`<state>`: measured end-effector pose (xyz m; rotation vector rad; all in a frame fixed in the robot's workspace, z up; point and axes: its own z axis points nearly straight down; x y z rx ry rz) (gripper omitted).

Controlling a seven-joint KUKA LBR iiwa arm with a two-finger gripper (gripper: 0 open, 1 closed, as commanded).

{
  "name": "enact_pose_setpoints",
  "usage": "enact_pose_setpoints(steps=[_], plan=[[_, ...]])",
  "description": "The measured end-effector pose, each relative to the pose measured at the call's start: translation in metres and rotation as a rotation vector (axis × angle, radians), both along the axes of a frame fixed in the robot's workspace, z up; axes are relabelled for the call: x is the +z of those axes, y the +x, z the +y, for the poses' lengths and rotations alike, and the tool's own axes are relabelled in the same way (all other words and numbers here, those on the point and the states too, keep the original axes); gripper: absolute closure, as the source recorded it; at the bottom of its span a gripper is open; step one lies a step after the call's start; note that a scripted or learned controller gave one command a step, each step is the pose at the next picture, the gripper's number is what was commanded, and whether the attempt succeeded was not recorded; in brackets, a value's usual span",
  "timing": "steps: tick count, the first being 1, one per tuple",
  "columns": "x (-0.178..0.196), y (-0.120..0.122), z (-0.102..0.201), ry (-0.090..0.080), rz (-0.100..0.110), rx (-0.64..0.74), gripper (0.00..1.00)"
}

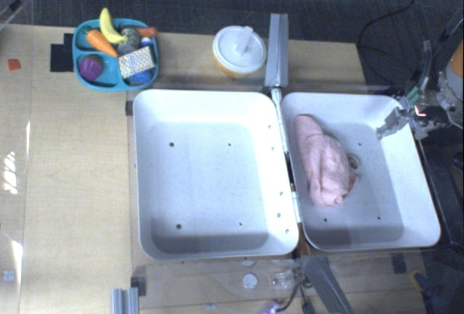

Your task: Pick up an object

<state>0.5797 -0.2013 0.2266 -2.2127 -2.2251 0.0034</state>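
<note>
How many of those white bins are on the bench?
2. The left white bin lies under the blue toy tray; the right white bin sits beside it, touching, and holds a pink cloth. None seem hidden.

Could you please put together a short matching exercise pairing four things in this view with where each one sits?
Things:
1. pink cloth
2. blue tray
3. white lidded cup
4. tool

Places:
A. on the bench beyond the left bin
B. at the right bin's far right corner
C. inside the right bin
D. at the bench's far left, holding toy food

Pairs: 1-C, 2-D, 3-A, 4-B
</note>
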Motion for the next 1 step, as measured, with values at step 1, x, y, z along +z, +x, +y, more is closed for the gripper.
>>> enact_pose_setpoints(steps=[1], plan=[[-0.1315, -0.0200, 0.0553, -0.001, -0.009, 0.120, 0.00]])
